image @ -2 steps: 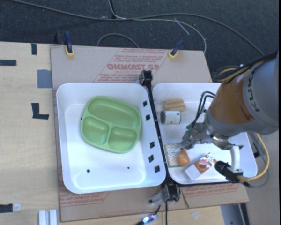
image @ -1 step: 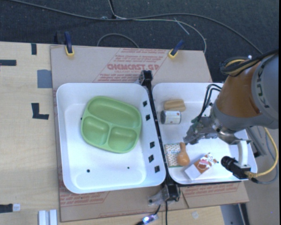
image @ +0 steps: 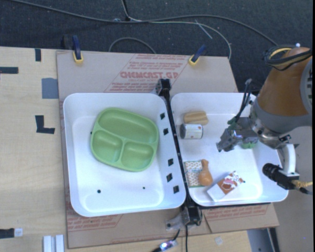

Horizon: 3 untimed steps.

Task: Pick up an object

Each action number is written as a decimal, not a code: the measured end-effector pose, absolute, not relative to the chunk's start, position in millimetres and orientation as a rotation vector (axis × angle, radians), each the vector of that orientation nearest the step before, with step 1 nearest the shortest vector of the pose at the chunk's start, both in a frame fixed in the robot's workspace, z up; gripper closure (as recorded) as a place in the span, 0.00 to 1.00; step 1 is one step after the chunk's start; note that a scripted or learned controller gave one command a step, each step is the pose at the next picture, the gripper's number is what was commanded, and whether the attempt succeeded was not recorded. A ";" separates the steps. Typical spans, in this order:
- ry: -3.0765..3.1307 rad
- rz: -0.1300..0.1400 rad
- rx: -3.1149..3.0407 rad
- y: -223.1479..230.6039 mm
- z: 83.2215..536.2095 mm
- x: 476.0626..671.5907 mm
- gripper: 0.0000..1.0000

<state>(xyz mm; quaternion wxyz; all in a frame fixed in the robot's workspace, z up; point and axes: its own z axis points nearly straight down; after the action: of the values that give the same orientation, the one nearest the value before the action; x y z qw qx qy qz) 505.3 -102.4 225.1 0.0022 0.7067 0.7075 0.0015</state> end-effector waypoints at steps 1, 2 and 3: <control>2.221 0.004 2.216 -102.2 277.8 506.7 1.00; 2.230 0.001 2.215 -53.4 279.8 524.4 1.00; 2.229 -0.004 2.218 -9.8 260.7 539.6 1.00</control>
<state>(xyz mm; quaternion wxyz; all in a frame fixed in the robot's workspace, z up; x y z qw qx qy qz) 539.6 -9.8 260.7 -0.0014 0.7053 0.7089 -0.0011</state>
